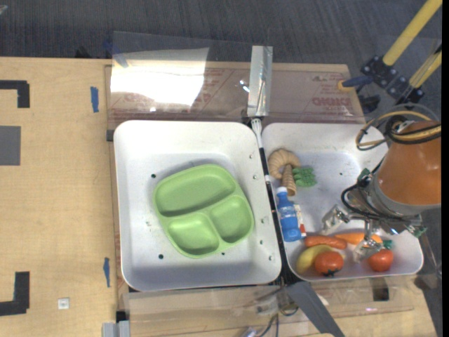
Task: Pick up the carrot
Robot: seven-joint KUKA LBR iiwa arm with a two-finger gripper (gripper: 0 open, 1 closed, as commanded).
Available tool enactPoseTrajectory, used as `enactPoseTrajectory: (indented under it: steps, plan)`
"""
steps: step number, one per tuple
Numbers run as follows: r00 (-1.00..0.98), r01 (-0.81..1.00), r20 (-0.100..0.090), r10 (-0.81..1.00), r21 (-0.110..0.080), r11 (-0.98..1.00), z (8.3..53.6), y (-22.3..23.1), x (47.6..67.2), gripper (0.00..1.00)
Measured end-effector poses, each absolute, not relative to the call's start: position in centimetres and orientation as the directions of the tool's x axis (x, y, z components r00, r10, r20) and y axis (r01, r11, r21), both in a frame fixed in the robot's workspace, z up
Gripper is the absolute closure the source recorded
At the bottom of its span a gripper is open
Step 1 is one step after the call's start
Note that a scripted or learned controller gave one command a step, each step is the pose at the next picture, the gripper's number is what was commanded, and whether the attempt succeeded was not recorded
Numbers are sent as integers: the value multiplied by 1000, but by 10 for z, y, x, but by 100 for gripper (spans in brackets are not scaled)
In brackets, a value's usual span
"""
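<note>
No legible labels. Carrot point(327, 241) lies near the right bin's point(330, 156) front edge, beside tomatoes; gripper point(365, 232) hovers just right of it, its state indeterminable. Bin's rear floor open.

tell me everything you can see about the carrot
The carrot is a slim orange piece with a smooth, plastic-looking surface, lying roughly flat and crosswise near the front of the right bin. A red tomato and a yellow fruit press against its near side. The arm's claw hangs just over its right end, whose tip is partly hidden.
</note>
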State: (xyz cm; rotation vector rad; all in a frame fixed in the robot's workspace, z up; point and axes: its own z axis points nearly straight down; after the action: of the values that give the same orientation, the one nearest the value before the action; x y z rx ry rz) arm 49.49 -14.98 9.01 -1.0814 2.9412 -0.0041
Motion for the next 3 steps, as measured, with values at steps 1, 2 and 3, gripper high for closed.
enactPoseTrajectory:
  steps: [1,2,3]
  plan:
    - [-756,-654,-12,-654,-8,756,90,-164,491,0]
    - [-549,-836,-6,-836,-6,549,100,-156,489,0]
    - [-169,-985,1,-986,-19,169,91,-138,486,0]
